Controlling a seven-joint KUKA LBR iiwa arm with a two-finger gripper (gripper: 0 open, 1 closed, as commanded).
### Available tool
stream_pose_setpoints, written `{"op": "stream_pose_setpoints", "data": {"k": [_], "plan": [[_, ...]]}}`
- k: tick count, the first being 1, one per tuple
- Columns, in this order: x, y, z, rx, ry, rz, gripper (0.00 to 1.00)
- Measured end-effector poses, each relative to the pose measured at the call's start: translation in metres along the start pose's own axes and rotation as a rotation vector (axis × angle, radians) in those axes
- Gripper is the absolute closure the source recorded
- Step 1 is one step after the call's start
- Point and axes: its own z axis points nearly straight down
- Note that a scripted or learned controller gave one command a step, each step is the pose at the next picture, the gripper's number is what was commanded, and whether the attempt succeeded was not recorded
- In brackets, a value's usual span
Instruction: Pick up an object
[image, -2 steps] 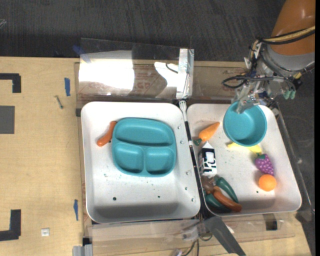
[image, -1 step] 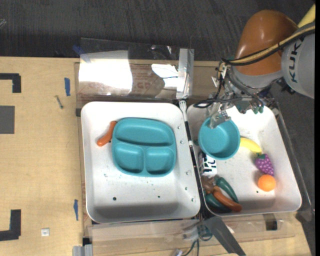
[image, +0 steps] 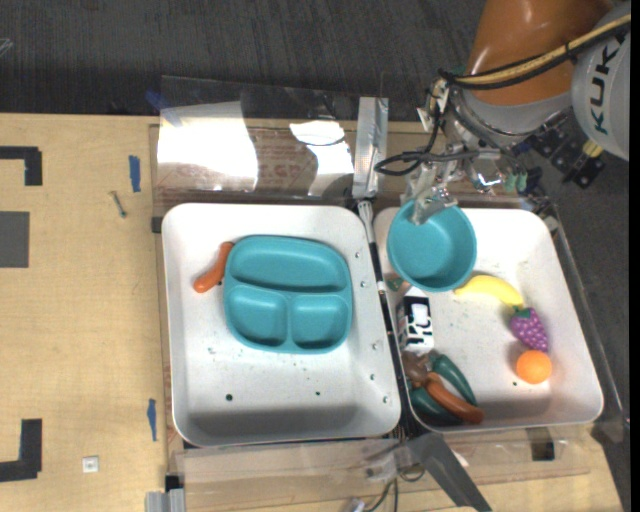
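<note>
One teal bowl (image: 432, 245) is what I am watching: round, deep, plain teal inside, sitting tilted at the back left corner of the right bin (image: 572, 300), its left edge over the seam between the two bins. I see the gripper (image: 432, 203) at the bowl's back rim, coming down from the grey and orange arm (image: 520, 50); the metal fingers (image: 436, 207) look closed onto that rim, one inside the bowl and one outside, so I read it as having the bowl pinched by its edge.

Just in front and right of the bowl lies a yellow banana (image: 489, 289), touching or nearly touching the bowl's front edge. Further on from the bowl, towards the bin's right wall, sit a bunch of purple grapes (image: 528, 327) and, just in front of them, an orange (image: 534, 367). Directly in front of the bowl, along the bin's left wall, I see a small black and white object (image: 417, 324) that I cannot identify, and beyond it a dark green toy with a brown sausage (image: 452, 397) lying over it.

Left of the bowl, in the left bin (image: 190, 380), a teal divided plate (image: 288, 292) with three compartments lies flat, with an orange-red hot dog (image: 211, 269) against its far left edge.
</note>
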Motion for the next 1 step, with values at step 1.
{"op": "stream_pose_setpoints", "data": {"k": [1], "plan": [[-0.0134,0.0668,0.0598,-0.005,0.015,-0.014,1.0]]}}
